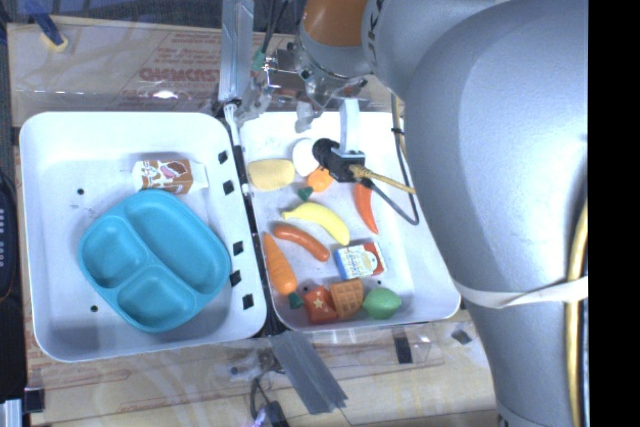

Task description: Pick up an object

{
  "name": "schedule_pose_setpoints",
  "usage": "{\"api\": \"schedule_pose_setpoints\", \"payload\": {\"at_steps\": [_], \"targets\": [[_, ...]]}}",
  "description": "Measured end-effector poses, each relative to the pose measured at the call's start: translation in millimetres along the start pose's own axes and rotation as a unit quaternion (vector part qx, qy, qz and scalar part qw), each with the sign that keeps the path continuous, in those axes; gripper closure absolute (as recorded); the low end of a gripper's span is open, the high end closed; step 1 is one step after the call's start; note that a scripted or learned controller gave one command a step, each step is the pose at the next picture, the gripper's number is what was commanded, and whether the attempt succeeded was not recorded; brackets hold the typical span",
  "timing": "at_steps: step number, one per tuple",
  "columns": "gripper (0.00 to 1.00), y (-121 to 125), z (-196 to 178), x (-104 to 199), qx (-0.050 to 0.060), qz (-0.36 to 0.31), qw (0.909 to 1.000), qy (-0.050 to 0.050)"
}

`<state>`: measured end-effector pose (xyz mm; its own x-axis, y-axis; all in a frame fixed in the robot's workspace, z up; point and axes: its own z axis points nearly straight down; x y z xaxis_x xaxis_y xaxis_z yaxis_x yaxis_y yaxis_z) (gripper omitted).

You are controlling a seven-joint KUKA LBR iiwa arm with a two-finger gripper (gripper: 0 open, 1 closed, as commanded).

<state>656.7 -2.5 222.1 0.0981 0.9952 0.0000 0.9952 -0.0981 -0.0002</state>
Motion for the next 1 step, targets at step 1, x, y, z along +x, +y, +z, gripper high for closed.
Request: {"api": "schedule_pose_setpoints", "payload": {"at_steps": [1], "targets": [[0.00, -113.0, 31.9, -58.4, 0.003, -0.025, 0.9997, -0.001]]}}
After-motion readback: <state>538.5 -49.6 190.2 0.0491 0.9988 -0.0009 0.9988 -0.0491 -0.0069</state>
